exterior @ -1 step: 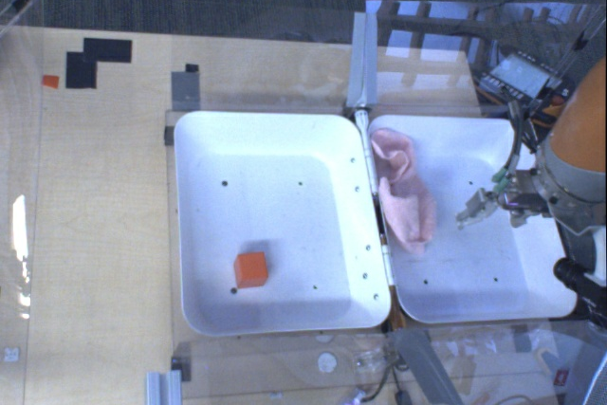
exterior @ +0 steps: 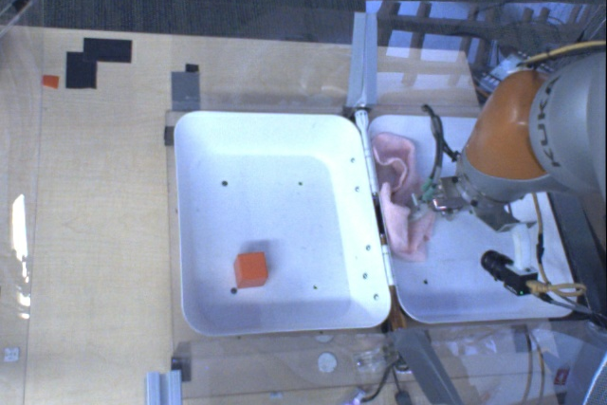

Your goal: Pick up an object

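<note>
Reaching in from the right, the arm (exterior: 531, 138) hides much of the right bin (exterior: 455, 299). Its gripper (exterior: 429, 201) sits at a crumpled pink cloth (exterior: 403, 194); grasp cannot be told. An orange block (exterior: 251, 269) lies in the left bin (exterior: 275, 138).

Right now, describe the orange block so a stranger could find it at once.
Start with the two white bins side by side and take the left bin, the one away from the arm. The orange block sits on its floor near the front left corner. It is small, boxy and bright orange, unlike the soft pink cloth in the right bin.
</note>
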`<state>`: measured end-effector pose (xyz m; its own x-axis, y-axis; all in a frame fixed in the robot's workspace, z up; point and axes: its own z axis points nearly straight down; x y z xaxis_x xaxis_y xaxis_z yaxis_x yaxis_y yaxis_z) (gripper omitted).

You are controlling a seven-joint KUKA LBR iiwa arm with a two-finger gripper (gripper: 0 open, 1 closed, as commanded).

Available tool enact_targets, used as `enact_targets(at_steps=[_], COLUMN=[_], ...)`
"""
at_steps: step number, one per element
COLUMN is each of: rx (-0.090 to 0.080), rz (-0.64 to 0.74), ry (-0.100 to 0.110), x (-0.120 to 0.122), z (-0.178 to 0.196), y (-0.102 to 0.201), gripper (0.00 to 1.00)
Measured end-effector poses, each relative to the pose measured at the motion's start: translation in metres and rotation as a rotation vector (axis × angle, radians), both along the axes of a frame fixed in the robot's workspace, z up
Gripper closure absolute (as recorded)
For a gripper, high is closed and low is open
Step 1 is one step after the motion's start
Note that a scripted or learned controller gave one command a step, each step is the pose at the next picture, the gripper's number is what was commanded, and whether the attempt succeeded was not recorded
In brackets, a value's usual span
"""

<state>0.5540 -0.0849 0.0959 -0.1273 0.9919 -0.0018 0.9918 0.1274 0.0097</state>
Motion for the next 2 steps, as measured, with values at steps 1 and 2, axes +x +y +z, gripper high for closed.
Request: enact_targets(at_steps=[1,2], rx=[-0.001,0.002], rz=[0.116,-0.141], ry=[-0.005,0.0], x=[0.042,0.029], z=[-0.005,0.091], y=[-0.001,0.063], gripper=[0.0,0.0])
